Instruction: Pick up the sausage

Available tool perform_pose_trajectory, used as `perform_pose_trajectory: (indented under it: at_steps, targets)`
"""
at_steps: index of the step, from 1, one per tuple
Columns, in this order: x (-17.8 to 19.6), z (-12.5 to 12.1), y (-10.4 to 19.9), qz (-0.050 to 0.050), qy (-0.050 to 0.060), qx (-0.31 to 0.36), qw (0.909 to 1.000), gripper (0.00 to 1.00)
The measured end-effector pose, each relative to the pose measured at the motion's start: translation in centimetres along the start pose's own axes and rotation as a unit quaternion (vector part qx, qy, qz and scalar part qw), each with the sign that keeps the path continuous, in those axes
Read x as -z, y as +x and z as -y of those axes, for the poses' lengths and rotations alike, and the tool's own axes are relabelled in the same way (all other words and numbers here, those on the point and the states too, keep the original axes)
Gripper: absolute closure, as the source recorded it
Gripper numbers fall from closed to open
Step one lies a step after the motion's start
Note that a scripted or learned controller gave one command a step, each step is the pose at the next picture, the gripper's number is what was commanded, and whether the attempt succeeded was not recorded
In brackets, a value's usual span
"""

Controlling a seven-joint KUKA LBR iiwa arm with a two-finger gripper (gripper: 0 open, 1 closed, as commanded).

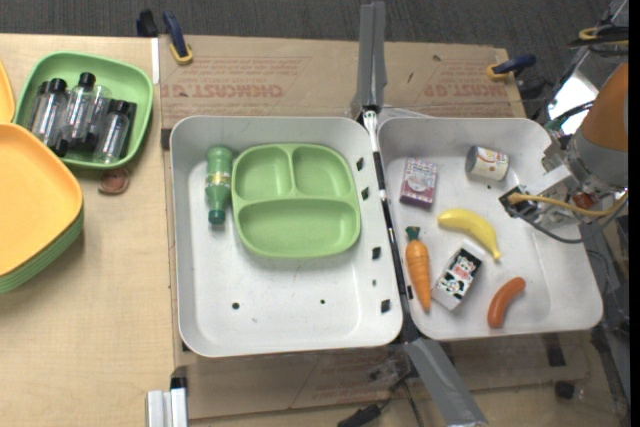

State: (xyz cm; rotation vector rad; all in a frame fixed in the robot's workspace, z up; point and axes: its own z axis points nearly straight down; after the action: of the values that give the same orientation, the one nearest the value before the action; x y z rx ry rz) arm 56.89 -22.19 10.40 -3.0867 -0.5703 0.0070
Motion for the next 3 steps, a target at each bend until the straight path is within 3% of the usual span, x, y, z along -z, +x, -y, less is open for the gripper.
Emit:
perform_pose_trajectory:
  at_steps: [1, 2, 3]
  targets:
    - [0.7, 0.9, -2.4, 0.000, 0.000, -0.083, 0.9966, 1.00]
    - [4.0, -2.3, 6.2, -0.001, -0.001, -0.080, 0.9968, 1.00]
    - [4.9, -1.1, 2.9, 0.000, -0.001, -0.007, 1.0000, 1.00]
